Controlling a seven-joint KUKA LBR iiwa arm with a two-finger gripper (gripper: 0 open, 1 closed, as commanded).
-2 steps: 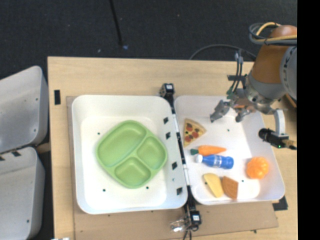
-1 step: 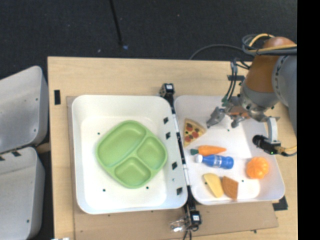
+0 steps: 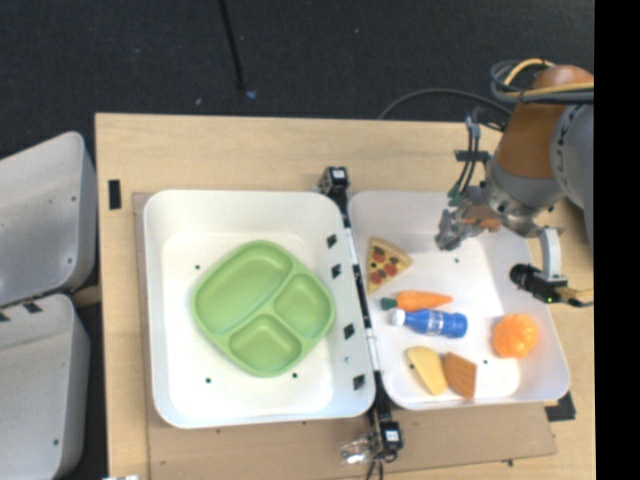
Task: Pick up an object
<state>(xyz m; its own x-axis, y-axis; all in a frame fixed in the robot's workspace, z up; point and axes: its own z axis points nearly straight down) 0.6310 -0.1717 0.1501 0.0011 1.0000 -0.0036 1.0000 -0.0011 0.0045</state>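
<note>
Where toys lie, one carrot point(image 3: 424, 300), one bottle point(image 3: 432, 322).

From where I stand, the arm point(image 3: 540, 138) runs off the right side, so its upper part is cut off. The gripper point(image 3: 450, 233) is small and dark over the right bin point(image 3: 420, 208); whether its fingers are apart or closed, I cannot tell. The grey chairs point(image 3: 40, 268) at the left are cut by the edge. The clip point(image 3: 365, 451) at the bench's front is too blurred to make out.
</note>
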